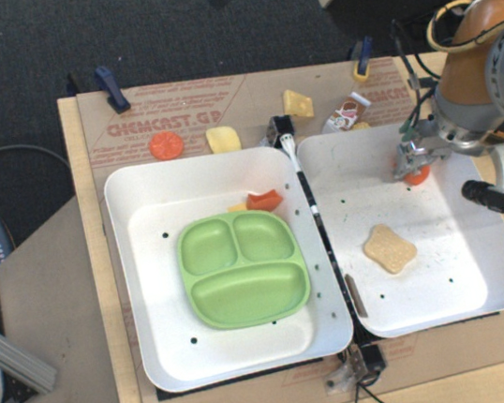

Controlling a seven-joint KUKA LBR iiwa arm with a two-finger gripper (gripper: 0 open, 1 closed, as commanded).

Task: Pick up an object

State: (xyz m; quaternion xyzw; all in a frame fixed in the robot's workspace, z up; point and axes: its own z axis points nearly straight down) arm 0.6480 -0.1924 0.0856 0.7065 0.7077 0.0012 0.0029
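Observation:
My gripper (411,163) is down in the far part of the right bin (466,295), right over a small red-orange object (418,176) that peeks out beneath it. Whether the object is gripped is hidden by the gripper body. A slice of toast (389,248) lies flat in the middle of the same bin, well clear of the gripper. In the left bin (152,287) sits a green divided plate (242,268), with an orange-red piece (265,199) just behind it near the far wall.
On the cardboard behind the bins lie a red disc (166,145), a yellow piece (222,139), a yellow wedge (297,103) and a small carton (345,114). Blue clamps (111,88) (362,57) hold the board's far edge. Cables hang by the arm at right.

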